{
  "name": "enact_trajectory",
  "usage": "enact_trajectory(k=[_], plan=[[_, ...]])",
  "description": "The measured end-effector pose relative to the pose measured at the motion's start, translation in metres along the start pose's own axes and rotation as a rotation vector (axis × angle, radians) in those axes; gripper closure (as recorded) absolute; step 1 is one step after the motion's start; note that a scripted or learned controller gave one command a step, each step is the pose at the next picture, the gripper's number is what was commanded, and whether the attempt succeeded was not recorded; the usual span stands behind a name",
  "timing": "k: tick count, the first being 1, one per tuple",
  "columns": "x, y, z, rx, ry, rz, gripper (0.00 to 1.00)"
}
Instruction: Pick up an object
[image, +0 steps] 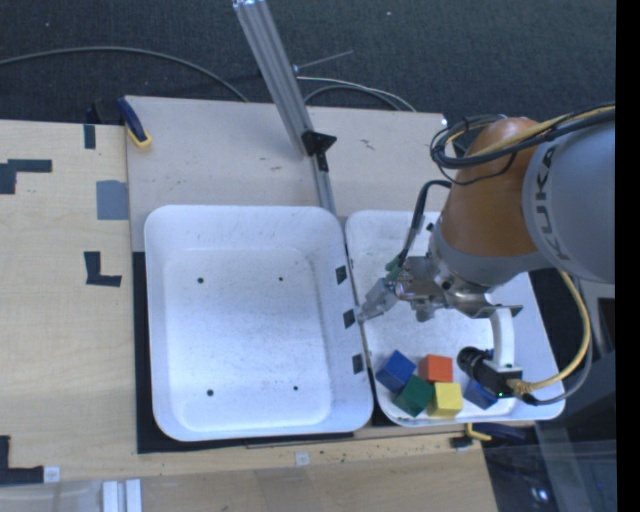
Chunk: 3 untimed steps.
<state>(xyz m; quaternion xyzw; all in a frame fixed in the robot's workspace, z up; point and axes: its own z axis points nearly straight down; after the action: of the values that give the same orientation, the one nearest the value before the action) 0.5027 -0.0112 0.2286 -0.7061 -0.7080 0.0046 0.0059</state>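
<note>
Above the right bin (530, 330) you see the claw (378, 298); whether it is wide or narrow cannot be told. The blocks (425, 384) cluster in that bin's near corner.

Shallow white plastic bins: two, left (175, 300) and right (375, 240). Small cubes: five — blue (397, 368), orange (437, 368), green (412, 398), yellow (446, 399), blue (480, 396).
</note>
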Motion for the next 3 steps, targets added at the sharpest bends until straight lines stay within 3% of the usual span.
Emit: enact_trajectory(k=[1, 2, 3], plan=[[-0.002, 0.004, -0.014, -0.011, -0.002, 0.0, 1.0], [-0.002, 0.004, -0.014, -0.01, -0.002, 0.0, 0.0], [-0.082, 0.043, -0.004, -0.015, -0.006, 0.008, 0.0]])
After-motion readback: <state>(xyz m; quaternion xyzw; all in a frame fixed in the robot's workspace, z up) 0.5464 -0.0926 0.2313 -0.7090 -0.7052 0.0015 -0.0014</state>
